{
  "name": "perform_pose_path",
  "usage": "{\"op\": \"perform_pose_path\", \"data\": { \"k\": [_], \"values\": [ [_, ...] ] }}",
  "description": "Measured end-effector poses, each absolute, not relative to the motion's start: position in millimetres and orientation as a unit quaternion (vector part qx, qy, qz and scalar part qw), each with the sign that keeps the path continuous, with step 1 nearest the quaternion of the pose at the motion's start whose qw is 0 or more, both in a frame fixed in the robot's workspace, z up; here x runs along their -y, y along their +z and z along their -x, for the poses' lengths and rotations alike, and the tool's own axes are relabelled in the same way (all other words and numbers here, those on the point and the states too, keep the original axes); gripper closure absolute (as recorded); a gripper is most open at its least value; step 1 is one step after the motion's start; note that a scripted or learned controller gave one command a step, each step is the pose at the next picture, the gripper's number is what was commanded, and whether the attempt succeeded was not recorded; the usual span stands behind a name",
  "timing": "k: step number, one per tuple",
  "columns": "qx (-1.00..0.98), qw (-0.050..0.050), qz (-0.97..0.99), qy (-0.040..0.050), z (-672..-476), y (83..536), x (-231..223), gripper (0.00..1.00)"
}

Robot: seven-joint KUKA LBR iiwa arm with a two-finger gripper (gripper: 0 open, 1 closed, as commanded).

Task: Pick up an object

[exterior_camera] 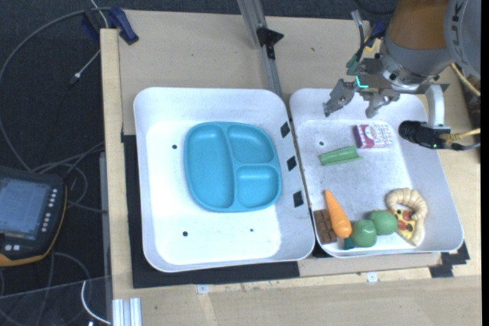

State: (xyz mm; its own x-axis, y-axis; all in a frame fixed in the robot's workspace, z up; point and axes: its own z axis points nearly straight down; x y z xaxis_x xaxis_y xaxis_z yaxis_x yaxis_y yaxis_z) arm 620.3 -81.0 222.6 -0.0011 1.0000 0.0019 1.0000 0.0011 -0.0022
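Tool (pixel 354 104) open above right bin; purple carton (pixel 373 136) just beside it

Gripper (pixel 356 104) sits over the top edge of the right bin (pixel 447 198), fingers spread, nothing between them. Right bin contents: purple-and-white packet (pixel 373 136) upper middle, green cylinder (pixel 338 156) just left and below it. Lower part has carrot (pixel 337 213), brown block (pixel 323 224), two green pieces (pixel 374 228) and a cream pretzel-shaped toy (pixel 406 211) clustered together. Left bin (pixel 157 164) holds a blue divided plate (pixel 231 166), centred.
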Motion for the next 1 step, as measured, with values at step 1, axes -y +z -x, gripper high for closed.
{"op": "perform_pose_path", "data": {
  "k": [1],
  "values": [
    [0.707,0.003,0.707,0.0026,-619.5,160.2,85.1,0.00]
  ]
}}
